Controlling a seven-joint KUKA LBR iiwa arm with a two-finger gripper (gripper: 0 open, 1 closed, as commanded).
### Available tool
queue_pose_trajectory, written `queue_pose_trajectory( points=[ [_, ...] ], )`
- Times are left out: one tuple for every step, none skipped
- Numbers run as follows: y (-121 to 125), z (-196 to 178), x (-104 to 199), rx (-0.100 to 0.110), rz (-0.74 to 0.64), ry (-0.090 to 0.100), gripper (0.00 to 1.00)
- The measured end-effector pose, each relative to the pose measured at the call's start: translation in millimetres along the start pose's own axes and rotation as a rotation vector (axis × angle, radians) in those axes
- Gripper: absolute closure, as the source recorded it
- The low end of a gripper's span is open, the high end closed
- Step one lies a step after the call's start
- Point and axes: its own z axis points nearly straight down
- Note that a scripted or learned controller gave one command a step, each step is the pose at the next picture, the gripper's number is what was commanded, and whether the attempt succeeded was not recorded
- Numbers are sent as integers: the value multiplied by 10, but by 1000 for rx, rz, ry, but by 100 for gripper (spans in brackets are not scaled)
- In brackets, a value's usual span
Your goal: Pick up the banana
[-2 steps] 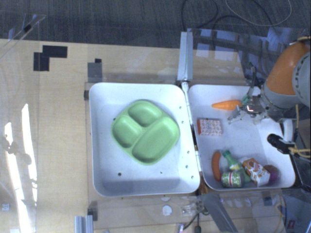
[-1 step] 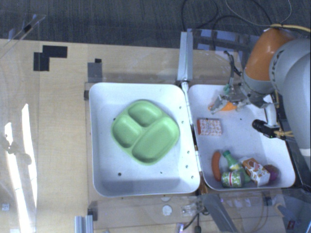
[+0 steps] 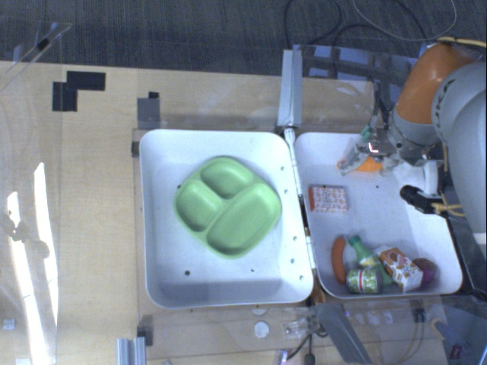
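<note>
From the camera view above the bench (image 3: pixel 76 265), two white bins sit side by side, their inner rims touching. The left bin (image 3: pixel 163 280) holds one thing: a green plate (image 3: pixel 228 206) with three compartments, lying near its middle.

The right bin (image 3: pixel 449 280) is busier. I count one red-and-white patterned packet (image 3: pixel 328 198) lying flat near the left wall, apart from the rest. Along the near wall sits a cluster of five things close together: one orange-red sausage-shaped piece (image 3: pixel 338 255) on the left, one green bottle (image 3: pixel 358 250) just beside it, one green can (image 3: pixel 364 280) nearest the rim, one small carton (image 3: pixel 401 269) to the right, and one dark purple round thing (image 3: pixel 427 270) beyond the carton.

The single arm (image 3: pixel 456 105), grey with its orange band (image 3: pixel 421 82), reaches in from the right and bends down into the far part of the right bin. Its gripper (image 3: pixel 370 153) is low over the bin floor there, well apart from the near cluster. Directly beneath it one orange-yellow piece (image 3: pixel 367 166) peeks out, mostly hidden; it may be the banana, but I cannot tell for sure. Whether the gripper is released or clenched, I cannot tell from here.

Two black cables (image 3: pixel 327 10) loop on the dark floor beyond the bench.
</note>
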Motion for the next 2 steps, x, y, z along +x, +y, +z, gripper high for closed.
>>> queue_pose_trajectory(
  points=[
    [7, 6, -166, 2, 129, 3, 0],
    [9, 17, -258, 12, 184, 13, 0]
  ],
)
